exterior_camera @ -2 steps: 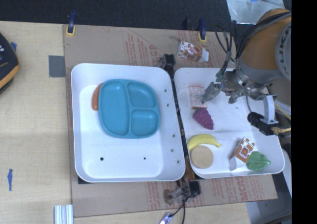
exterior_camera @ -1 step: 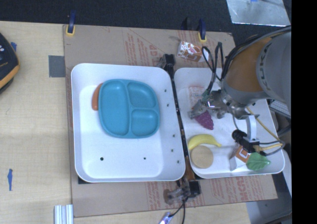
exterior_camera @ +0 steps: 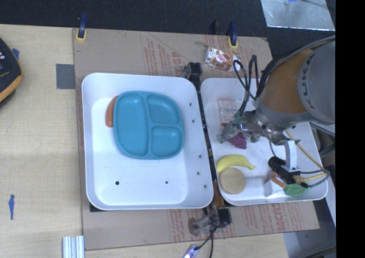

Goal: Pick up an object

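Note:
My gripper (exterior_camera: pixel 236 130) hangs low in the right bin (exterior_camera: pixel 319 194), near its left-middle, at the end of the grey arm with the orange band (exterior_camera: pixel 285 88). A small purple object (exterior_camera: pixel 239 141) lies directly under and just in front of it. A yellow banana (exterior_camera: pixel 234 162) and a round tan disc (exterior_camera: pixel 232 181) rest closer to the front. A green piece (exterior_camera: pixel 295 190) and an orange piece (exterior_camera: pixel 278 181) lie at the bin's front right. A printed packet (exterior_camera: pixel 226 107) lies flat behind the gripper.
The left bin (exterior_camera: pixel 97 182) holds a blue divided plate (exterior_camera: pixel 149 124) with an orange sausage-like item (exterior_camera: pixel 109 113) poking out at its left. A wrapped snack (exterior_camera: pixel 220 59) lies on the cardboard behind the bins. Cables loop around the wrist.

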{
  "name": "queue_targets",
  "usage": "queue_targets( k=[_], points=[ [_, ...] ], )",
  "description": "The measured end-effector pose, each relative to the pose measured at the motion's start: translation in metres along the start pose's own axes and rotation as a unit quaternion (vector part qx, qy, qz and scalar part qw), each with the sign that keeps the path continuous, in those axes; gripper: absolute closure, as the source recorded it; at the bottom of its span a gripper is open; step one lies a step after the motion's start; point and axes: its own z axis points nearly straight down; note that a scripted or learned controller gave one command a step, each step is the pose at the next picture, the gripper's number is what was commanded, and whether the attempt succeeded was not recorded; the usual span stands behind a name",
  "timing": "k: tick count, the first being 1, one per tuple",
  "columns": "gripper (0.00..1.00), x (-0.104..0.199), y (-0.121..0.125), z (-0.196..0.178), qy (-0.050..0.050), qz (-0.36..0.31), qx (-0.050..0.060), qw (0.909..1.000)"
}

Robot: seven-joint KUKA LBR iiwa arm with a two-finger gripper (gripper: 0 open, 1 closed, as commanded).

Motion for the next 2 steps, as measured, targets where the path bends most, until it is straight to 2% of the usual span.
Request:
queue_targets(
  k=[1,2],
  points=[
    [1.00,-0.001,0.000,-0.010,-0.001,-0.002,0.001,1.0000],
    [1.00,0.053,0.034,-0.101,0.001,0.000,-0.002,1.0000]
  ],
)
